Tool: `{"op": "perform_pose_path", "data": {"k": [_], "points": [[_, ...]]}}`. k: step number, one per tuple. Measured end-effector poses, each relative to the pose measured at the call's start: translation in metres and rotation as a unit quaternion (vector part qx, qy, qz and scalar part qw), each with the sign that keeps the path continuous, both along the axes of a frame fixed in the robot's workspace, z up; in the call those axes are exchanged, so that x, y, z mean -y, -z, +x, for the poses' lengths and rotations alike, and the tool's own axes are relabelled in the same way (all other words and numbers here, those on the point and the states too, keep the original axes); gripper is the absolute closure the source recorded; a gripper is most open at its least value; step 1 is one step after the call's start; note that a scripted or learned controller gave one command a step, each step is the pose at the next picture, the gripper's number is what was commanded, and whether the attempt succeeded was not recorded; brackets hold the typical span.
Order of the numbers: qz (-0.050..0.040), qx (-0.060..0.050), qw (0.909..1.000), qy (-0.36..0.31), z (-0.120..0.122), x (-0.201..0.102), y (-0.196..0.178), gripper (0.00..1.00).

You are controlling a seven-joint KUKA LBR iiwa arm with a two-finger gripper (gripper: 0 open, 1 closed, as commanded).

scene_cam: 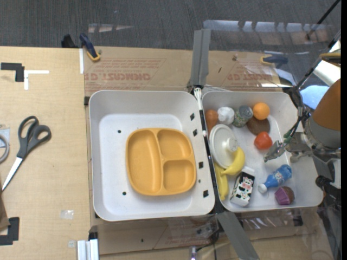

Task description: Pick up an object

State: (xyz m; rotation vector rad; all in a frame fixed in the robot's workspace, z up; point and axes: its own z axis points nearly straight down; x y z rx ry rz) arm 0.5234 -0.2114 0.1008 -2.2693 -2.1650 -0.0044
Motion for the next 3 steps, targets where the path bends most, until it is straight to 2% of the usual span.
{"op": "perform_pose_path", "data": {"k": [1, 2, 3], "points": [[-0.0038, 0.001, 1.0000, -0.001, 0.074, -0.021, 0.009, 0.00], [-0.0050, 0.000, 1.0000, -0.003, 0.075, -0.021, -0.001, 1.00], [-0.0039, 0.001, 0.9995, -0.031, 0.086, -0.091, -0.133, 1.00]]}}
